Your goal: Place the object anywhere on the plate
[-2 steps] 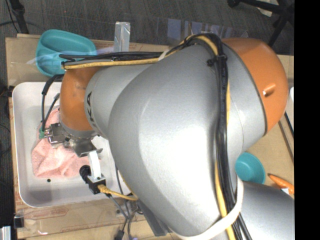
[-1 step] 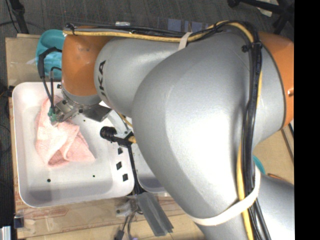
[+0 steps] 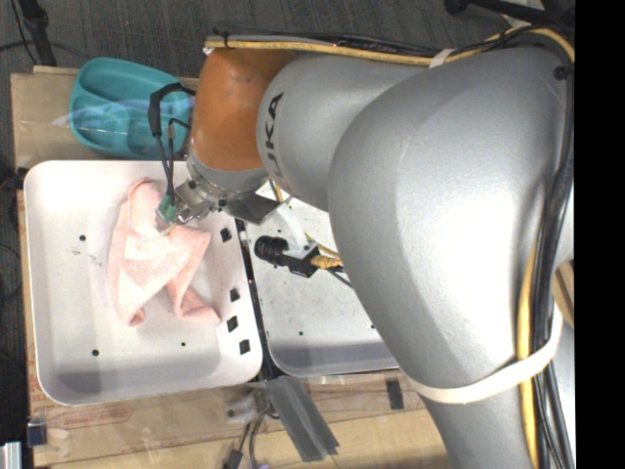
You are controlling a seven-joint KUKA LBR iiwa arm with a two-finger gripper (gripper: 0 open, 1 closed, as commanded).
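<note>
Upper left of the frame: a teal plastic object (image 3: 122, 106) lies on the tabletop (image 3: 39, 96) just beyond the left bin (image 3: 59, 360). Centre left: a crumpled pink cloth (image 3: 156, 257) rests on the left bin's floor. The jaws (image 3: 176, 211) sit at the cloth's upper right edge; whether they are open or closed cannot be told. Centre to right: the grey arm (image 3: 430, 213), with its orange band (image 3: 229, 106), covers most of the right bin (image 3: 322, 350).

Robotics lab: my big grey KUKA arm (image 3: 430, 213) over two white bins (image 3: 59, 360) on a wooden tabletop (image 3: 146, 428), loose cables (image 3: 547, 262), carpet floor (image 3: 117, 18).
</note>
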